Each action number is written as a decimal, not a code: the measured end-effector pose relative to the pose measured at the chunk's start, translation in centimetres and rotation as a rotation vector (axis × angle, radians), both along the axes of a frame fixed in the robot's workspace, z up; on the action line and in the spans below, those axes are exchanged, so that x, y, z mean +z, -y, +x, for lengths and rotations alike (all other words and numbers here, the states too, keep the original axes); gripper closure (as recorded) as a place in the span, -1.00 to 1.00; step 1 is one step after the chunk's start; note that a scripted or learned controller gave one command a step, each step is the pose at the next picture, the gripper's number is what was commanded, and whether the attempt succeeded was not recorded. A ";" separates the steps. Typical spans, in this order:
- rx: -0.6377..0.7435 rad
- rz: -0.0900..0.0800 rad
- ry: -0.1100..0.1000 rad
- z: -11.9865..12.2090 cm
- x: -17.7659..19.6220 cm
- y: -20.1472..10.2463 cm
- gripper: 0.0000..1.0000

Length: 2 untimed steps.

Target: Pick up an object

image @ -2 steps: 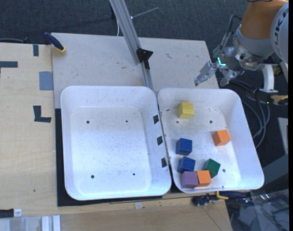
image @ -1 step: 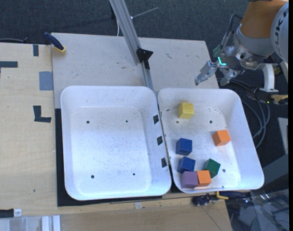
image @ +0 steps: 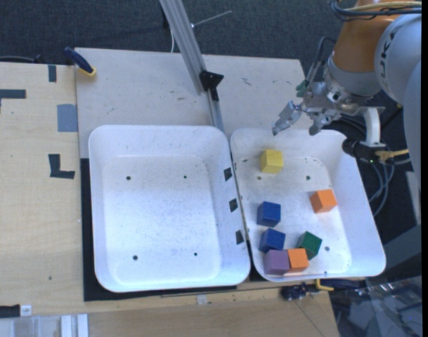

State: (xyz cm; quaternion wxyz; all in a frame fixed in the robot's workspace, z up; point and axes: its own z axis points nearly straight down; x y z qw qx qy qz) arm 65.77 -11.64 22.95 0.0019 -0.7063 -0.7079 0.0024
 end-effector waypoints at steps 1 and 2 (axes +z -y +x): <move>0.000 0.000 -0.002 0.3 -6.4 -0.4 -1.00; -0.001 0.000 -0.002 0.5 -12.6 0.2 -1.00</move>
